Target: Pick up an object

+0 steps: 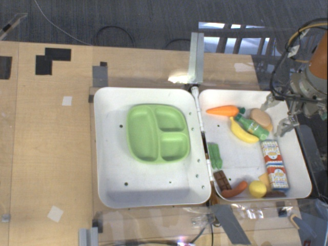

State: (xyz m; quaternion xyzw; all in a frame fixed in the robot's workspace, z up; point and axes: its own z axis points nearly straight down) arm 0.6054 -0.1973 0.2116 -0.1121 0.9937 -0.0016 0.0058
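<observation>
Above the right bin hangs the gripper, fingers spread and empty. Below it lie the banana and bottle touching, so the fingers may catch both.

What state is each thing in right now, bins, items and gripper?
Gripper: open, above right bin's far right, holding nothing.
Green plate: upright, flat in left bin.
Carrot: lying in right bin.
Banana: lying under green bottle.
Carton: lying flat.
Lemon: at near edge.
</observation>
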